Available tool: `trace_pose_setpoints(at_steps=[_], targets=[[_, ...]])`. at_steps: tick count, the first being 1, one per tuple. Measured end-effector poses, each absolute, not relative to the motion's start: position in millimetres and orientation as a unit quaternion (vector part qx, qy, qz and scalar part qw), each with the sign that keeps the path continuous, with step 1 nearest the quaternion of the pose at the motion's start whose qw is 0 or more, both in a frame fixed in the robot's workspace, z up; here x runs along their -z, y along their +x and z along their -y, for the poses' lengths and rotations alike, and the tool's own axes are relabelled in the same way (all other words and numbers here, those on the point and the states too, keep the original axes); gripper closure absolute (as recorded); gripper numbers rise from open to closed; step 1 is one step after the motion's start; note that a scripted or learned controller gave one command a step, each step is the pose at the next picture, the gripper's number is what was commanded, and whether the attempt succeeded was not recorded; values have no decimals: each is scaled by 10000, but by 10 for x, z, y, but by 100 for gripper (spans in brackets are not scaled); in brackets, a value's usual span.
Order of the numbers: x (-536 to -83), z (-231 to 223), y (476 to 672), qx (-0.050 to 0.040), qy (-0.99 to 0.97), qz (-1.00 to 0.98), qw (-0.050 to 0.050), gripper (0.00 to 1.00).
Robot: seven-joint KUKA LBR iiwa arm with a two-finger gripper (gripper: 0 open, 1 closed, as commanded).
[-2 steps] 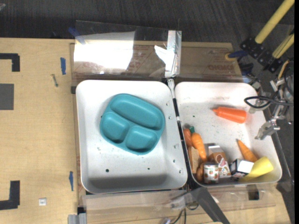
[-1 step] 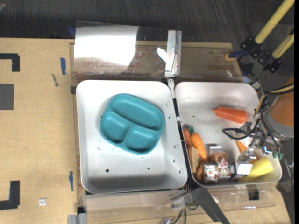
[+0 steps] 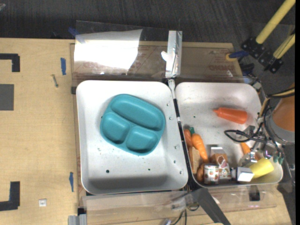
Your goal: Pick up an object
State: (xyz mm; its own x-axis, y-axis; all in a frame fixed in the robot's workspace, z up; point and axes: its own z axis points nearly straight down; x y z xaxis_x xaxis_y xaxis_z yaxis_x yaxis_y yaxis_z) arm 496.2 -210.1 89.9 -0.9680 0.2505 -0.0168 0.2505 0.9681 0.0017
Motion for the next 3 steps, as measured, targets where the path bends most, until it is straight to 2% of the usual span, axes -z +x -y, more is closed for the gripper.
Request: trace_pose_setpoints(at_steps=[1,2,3], targets=[[-1020,2100,4984,15,1251,-9921,121,100],[-2521,2069,5296,19,-424,-9991,67,100],[-2500,2068,5287,9,-423,-9991,47,0]])
